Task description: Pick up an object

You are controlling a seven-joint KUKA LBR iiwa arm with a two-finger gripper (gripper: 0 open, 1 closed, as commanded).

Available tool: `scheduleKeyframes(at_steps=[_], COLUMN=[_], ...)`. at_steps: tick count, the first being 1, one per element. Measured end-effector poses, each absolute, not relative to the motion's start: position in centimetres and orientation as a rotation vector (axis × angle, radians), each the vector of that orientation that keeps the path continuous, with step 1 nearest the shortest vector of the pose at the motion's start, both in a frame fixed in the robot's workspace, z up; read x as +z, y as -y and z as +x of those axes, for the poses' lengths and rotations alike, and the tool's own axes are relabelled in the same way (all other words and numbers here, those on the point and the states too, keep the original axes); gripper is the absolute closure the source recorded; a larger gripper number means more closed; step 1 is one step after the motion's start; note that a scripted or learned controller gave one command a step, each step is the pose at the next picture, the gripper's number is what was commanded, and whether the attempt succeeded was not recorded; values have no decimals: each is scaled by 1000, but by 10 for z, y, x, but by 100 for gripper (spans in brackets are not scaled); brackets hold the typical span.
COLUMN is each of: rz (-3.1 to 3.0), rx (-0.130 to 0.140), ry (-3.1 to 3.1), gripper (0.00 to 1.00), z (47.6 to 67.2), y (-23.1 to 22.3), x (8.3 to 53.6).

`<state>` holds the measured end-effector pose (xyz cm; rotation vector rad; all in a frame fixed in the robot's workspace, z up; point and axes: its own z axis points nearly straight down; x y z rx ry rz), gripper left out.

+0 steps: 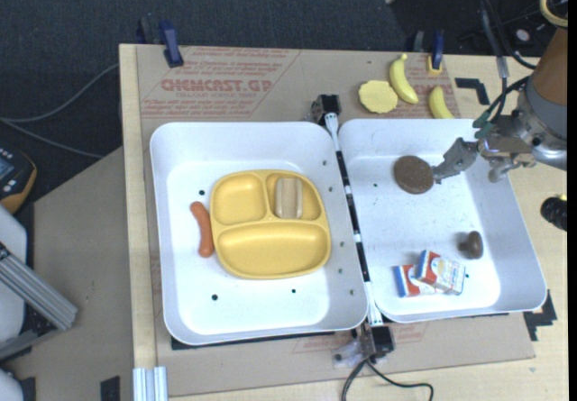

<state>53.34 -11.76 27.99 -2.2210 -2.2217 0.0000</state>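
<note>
Gripper [475, 156] reaches in from the right, over the far right part of the right bin [505, 300]. Whether it is spread or closed, I cannot tell; nothing shows between its tips. A brown round disc [415, 174] lies just left of it, the nearest object. A small brown lump [471, 244] sits nearer the viewer, well apart.

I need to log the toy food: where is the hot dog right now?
The hot dog lies in the left bin, on its floor against the left edge of the yellow divided plate.
</note>
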Motion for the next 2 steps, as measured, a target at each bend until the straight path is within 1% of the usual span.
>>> scheduleKeyframes(at_steps=[1,2], rz=[-2221,-2221], rx=[8,6], ry=[2213,2211], gripper=[0,0], z=[566,549], y=[166,216], x=[179,85])
